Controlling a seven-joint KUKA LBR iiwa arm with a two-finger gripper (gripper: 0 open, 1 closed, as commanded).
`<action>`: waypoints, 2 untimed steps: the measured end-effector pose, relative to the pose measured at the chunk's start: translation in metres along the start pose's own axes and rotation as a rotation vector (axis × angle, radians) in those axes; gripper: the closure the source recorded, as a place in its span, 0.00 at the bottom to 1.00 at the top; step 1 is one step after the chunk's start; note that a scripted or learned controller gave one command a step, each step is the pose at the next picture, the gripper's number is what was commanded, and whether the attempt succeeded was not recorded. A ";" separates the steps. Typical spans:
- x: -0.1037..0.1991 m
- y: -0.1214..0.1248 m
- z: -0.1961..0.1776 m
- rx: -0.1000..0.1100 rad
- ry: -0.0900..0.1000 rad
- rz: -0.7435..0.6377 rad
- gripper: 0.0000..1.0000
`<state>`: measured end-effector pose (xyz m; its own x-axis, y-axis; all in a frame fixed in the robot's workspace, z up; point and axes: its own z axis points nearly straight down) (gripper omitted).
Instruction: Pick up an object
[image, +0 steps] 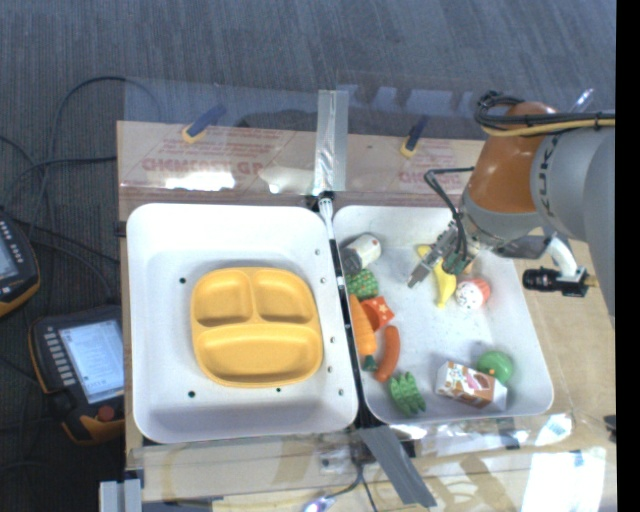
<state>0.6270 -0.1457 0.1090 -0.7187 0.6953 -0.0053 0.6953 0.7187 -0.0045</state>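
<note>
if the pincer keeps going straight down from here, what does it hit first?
Most likely the yellow banana, lying just under the pincer in the right bin. Depth is unclear from this slanted view, so it might meet bare bin floor instead.

Faint red lettering printed across the cardboard sheet (200, 160) behind the bins, too blurred to read. Printed picture on the small carton (467, 384), wording too small to make out. Lit handheld screen (90, 352), illegible.

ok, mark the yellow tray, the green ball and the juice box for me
yellow tray (258, 326), camera view, on the floor of its wide front compartment
green ball (496, 365), camera view, on the middle of its top
juice box (467, 384), camera view, on the printed upper face
</note>
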 end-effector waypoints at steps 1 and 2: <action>0.038 0.050 -0.126 -0.003 0.003 0.222 1.00; 0.049 0.107 -0.170 -0.002 0.003 0.247 1.00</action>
<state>0.6663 -0.0337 0.2787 -0.5270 0.8498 -0.0035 0.8499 0.5270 -0.0010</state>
